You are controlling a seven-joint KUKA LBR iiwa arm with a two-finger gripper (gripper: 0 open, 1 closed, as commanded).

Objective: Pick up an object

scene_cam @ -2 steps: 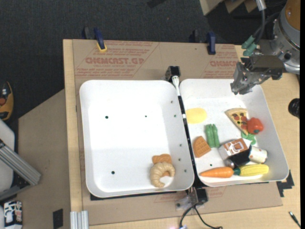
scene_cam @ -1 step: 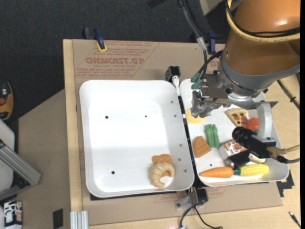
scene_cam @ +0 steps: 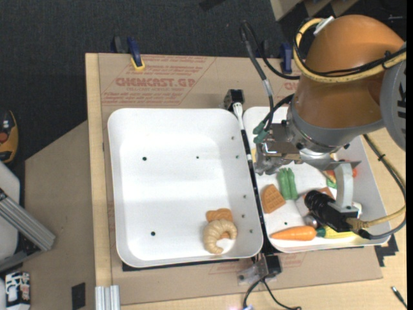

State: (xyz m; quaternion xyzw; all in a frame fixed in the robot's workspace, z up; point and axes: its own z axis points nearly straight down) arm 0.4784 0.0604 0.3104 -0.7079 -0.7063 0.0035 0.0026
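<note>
My gripper hangs over the left part of the right bin, close to the wall between the two bins. Just below it in that bin lie a green vegetable piece and an orange-brown waffle-like piece. An orange carrot rests along the bin's front edge, with a yellow item to its right. The arm partly hides a small red-orange piece. I see nothing held by the gripper.
The left bin holds a pale croissant near its front right corner, with a small orange-brown pastry touching it from behind. The arm's large orange and grey body covers the back of the right bin.
</note>
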